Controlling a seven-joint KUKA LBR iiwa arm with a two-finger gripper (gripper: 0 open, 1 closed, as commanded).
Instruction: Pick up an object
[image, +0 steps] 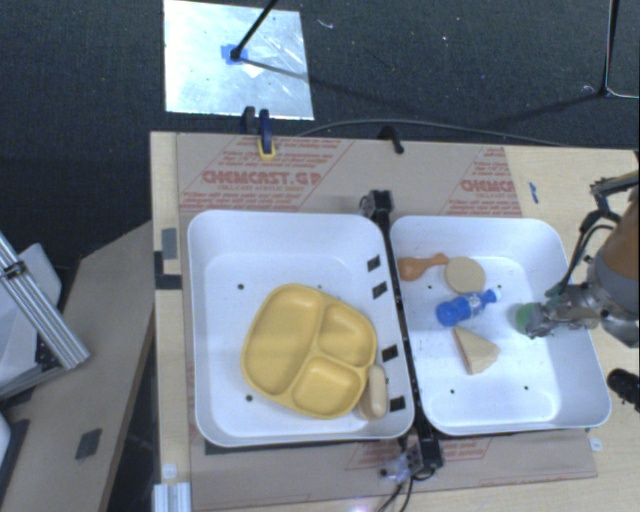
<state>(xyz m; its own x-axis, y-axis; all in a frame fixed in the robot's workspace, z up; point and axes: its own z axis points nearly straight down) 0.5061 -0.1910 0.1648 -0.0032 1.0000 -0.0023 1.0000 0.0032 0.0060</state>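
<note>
The right bin (560, 400) holds a blue bottle (465, 307) lying on its side. Below it lies a pale wedge (477, 350). Toward the bin's back sit a tan round disc (465, 274) and an orange-tan spoon-shaped piece (422, 266). My gripper (537, 320) is low over the right side of this bin, about 70 px right of the bottle. A small greenish thing (524, 318) shows at its tip; whether it is held is unclear. The arm (610, 290) comes in from the right.
The left bin (230, 240) holds a yellow divided plate (308, 350) with a beige bread-like piece (375, 390) at its lower right corner. A black divider (393, 300) runs between the bins. A clamp (262, 130) stands at the bench's back edge.
</note>
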